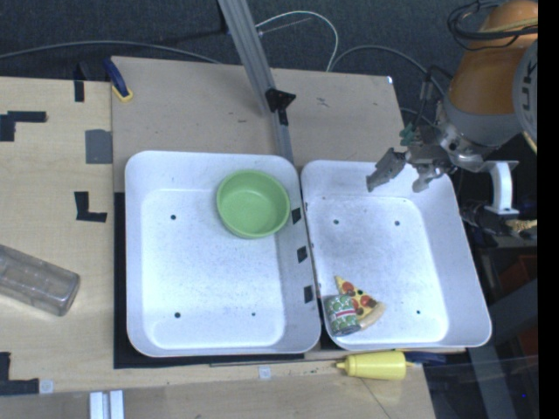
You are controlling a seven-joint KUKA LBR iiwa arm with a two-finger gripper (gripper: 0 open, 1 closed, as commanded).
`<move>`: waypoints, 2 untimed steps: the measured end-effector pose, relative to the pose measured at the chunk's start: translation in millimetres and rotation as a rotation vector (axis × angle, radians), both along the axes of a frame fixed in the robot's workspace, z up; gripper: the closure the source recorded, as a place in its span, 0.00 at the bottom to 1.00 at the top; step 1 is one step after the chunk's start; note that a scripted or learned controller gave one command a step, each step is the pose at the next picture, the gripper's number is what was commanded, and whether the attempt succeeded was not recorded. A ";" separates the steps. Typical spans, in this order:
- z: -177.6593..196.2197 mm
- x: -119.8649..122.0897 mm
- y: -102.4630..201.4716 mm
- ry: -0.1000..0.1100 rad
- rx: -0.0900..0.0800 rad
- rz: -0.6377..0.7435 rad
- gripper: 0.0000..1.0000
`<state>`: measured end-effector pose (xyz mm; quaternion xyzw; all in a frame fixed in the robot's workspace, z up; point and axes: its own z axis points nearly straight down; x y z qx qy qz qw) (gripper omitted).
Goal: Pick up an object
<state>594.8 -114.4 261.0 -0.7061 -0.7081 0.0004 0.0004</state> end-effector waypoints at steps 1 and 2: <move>0.1 0.0 0.0 0.000 0.000 0.000 0.00; -45.6 -2.3 6.5 0.004 0.000 -0.002 0.00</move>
